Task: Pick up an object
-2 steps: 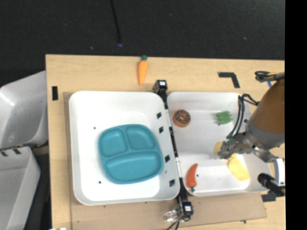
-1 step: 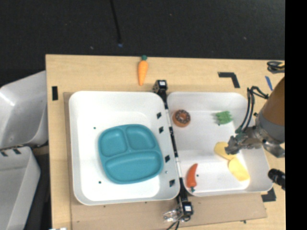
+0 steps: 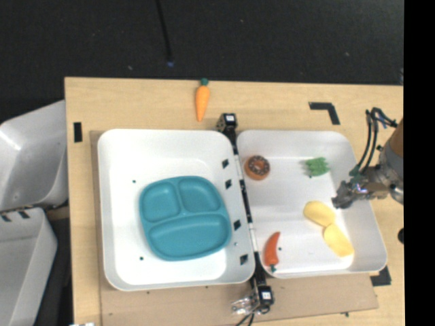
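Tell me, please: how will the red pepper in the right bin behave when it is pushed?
The red pepper looks small, so it is probably light. Its tapered shape suggests it would swing around rather than roll straight. It lies near the bin wall, which may stop it.

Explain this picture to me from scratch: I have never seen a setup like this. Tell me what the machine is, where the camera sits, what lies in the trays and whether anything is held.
One camera looks down at a slant on a wooden bench with two shallow white trays side by side. The machine is a robot arm reaching in from the right; its hand hangs over the right tray's far right side. I cannot tell whether anything is held. The left tray holds a blue divided plate. The right tray holds toy food: a small brown doughnut, a green leafy piece, two yellow potato-like pieces and a red pepper. A toy carrot lies on the bench behind the trays.
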`<state>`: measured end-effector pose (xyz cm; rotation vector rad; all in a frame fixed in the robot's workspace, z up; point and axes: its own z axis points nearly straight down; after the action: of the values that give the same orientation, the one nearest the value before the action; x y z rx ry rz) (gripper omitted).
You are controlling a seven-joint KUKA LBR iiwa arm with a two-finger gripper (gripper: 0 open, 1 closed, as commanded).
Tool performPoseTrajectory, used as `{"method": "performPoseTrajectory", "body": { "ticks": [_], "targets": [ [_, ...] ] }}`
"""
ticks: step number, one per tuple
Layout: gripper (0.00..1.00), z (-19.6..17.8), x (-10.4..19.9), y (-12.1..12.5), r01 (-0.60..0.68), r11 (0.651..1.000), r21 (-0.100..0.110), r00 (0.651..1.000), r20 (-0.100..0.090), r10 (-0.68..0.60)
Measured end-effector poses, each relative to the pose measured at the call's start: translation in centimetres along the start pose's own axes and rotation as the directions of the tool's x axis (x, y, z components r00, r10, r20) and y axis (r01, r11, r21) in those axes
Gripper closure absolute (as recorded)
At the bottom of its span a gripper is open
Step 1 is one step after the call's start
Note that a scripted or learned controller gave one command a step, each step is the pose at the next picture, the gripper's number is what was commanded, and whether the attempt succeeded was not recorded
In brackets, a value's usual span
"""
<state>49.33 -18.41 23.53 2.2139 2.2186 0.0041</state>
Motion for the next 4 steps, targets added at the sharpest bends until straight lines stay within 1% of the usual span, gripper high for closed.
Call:
{"method": "performPoseTrajectory", "body": {
  "ticks": [1, 2, 3, 4],
  "targets": [
    [1.0, -5.4, -0.1, 0.2, 0.001, 1.0, -0.001, 1.0, 0.0, -0.001],
    [1.0, -3.7, 4.7, 0.0, 0.004, 1.0, 0.006, 1.0, -0.003, -0.004],
    [1.0, -3.4, 10.5, 1.1, 0.006, 1.0, 0.005, 1.0, -0.005, -0.006],
    [1.0, -1.9, 15.2, 1.5, 0.004, 1.0, 0.008, 1.0, -0.004, -0.004]
  ]
}}
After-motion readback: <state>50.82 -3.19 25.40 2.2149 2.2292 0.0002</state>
